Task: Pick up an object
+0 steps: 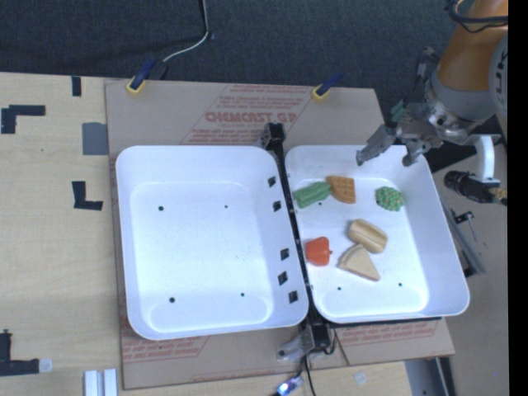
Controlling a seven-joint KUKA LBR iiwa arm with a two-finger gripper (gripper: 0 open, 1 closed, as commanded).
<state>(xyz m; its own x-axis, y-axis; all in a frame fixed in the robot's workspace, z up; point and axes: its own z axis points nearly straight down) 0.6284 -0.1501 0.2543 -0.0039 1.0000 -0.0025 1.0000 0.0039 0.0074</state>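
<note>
The gripper (pixel 386 153) hangs over the right bin's (pixel 439 221) far rim, fingers spread, pinching nothing. Below lie a pickle (pixel 313 194), waffle (pixel 341 189), broccoli (pixel 389 198), bun (pixel 368 234), wedge (pixel 360 263) and pepper (pixel 318 251); all apart.

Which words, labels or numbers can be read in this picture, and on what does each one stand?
"CHEMCAST GP": red print, seen upside down, on the brown board under the two white bins.
More red print on the same board along its front edge: too blurred to read.

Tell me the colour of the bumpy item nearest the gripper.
Green, seen best in the camera view.
</note>
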